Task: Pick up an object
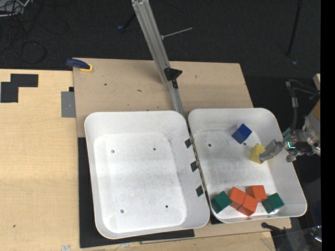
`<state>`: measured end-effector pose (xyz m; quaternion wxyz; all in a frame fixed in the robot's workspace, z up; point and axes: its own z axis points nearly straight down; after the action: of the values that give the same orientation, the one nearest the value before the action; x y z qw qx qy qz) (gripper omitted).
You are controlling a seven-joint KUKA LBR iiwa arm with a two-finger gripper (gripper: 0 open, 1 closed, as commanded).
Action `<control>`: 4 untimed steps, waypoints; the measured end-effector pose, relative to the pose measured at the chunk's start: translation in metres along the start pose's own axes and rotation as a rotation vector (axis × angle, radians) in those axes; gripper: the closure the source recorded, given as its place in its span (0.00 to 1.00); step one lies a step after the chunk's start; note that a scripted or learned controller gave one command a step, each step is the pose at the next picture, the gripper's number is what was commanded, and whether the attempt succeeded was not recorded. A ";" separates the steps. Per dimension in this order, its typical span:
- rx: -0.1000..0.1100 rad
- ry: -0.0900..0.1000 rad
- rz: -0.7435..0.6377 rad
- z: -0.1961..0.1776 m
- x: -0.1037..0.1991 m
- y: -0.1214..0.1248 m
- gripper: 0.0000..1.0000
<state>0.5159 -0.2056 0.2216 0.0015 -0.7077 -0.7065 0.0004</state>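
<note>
Camera view: gripper [268, 153] over right bin [220, 120], near right edge, touching yellow block [256, 153]; finger state unclear. Blue block [241, 133] just above-left. Orange blocks [247, 197] and green blocks [220, 201] clustered at bin's bottom edge. Left bin [104, 124] alongside.

Two shallow white bins, left [104, 124] and right [225, 116]: smooth plastic look, faint speckle, mild sheen. Pale wooden bench top [125, 85]: matt, light grain. Slanted ribbed aluminium rail [153, 38]: bare brushed metal. Small coloured cubes, e.g. blue [241, 133], orange [238, 196]: matt, material unclear. Grey metallic gripper [273, 150].
</note>
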 end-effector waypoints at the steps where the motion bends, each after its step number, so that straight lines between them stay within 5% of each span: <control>1: 0.005 0.001 -0.001 0.044 0.001 -0.001 0.00; 2: 0.007 0.003 0.000 0.106 0.008 -0.006 0.00; 3: -0.001 0.000 0.002 0.130 0.008 -0.005 0.00; 4: 0.000 0.001 0.008 0.120 0.007 -0.006 1.00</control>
<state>0.5101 -0.1981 0.1020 0.0018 -0.7107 -0.7035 -0.0003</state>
